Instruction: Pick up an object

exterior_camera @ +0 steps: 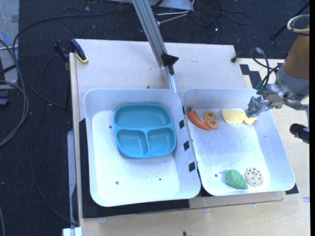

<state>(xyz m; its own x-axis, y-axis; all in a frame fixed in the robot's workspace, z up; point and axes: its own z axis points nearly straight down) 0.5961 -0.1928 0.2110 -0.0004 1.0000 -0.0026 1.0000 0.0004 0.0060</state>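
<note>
The right bin (275, 146) holds a yellow piece (233, 116) at its far side, an orange-red carrot-like piece (198, 120) with a small pretzel (211, 120) beside it, and near the front a green leafy piece (236, 179) and a speckled cookie (254, 176). My gripper (252, 111) hangs at the right end of the yellow piece, low over it. The fingers point down and left, and their gap is hidden.
The left bin (98, 181) carries a blue three-compartment tray (145, 130). A slanted metal pole (150, 26) crosses from the top to the bins' junction. Cables lie on the dark floor around the bench.
</note>
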